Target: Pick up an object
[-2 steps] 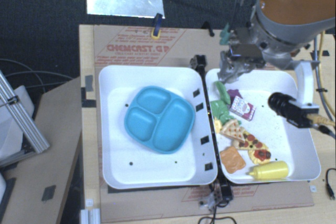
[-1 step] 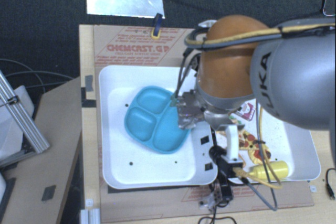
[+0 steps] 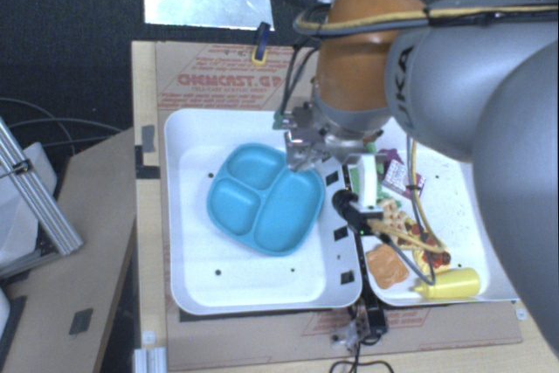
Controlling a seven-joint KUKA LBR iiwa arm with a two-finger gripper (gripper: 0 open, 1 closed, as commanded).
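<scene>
A blue divided plate (image 3: 265, 200) lies in the left white bin (image 3: 194, 275). My gripper (image 3: 301, 155) hangs over the plate's upper right rim, at the bin's right side; the grey arm and orange band loom above it. The right bin (image 3: 476, 249) holds a yellow object (image 3: 452, 283), an orange piece (image 3: 387, 265), a green-and-white package (image 3: 365, 179), a purple-and-white packet (image 3: 398, 175) and a tangle of small items (image 3: 410, 233).
The divider between the bins (image 3: 347, 258) runs just right of the plate. A cardboard sheet (image 3: 218, 79) lies under the bins. A metal frame (image 3: 31, 188) stands at the far left. The arm covers much of the right bin.
</scene>
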